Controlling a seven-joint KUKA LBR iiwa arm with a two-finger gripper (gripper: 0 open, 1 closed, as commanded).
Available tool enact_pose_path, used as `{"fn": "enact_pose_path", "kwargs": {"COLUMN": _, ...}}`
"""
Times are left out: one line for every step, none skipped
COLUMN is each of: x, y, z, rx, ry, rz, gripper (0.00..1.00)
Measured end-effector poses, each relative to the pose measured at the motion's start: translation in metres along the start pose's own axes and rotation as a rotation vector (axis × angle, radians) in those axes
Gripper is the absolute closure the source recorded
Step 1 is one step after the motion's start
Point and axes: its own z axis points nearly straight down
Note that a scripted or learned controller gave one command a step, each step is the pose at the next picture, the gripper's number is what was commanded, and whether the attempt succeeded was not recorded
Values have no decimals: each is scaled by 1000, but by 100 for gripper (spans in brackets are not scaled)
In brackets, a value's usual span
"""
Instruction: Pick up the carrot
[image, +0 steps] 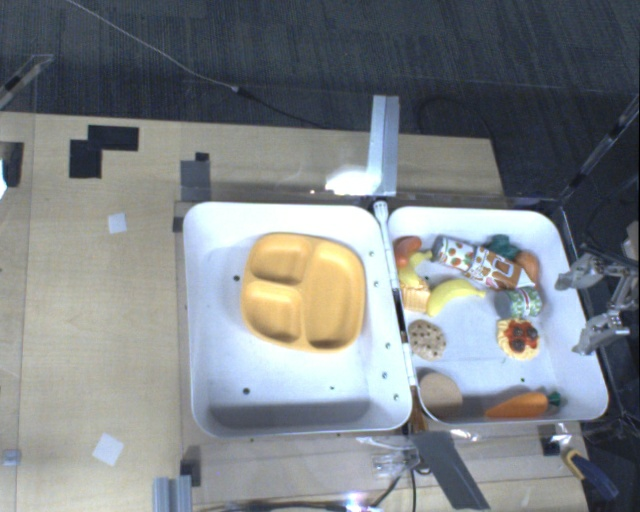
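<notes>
The carrot (518, 405) lies along the near wall of the right bin (585, 330), its green top near the corner, so approach from the near side is cramped by the rim. A brown rounded piece (440, 390) sits just beside its orange end. Bare white floor opens above it, between the cookie (427, 339) and the flower-shaped toy (518, 338). The far half is crowded: banana (452, 294), patterned carton (472, 259), small can (524, 300). The left bin (215, 330) carries a yellow divided plate (303, 290), with open floor around it.
</notes>
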Motion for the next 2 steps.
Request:
{"fn": "enact_pose_path", "kwargs": {"x": -2, "y": 43, "z": 92, "rx": -4, "ry": 6, "rz": 39, "gripper": 0}}
{"fn": "enact_pose_path", "kwargs": {"x": 5, "y": 99, "z": 179, "rx": -1, "ry": -7, "rz": 231, "gripper": 0}}
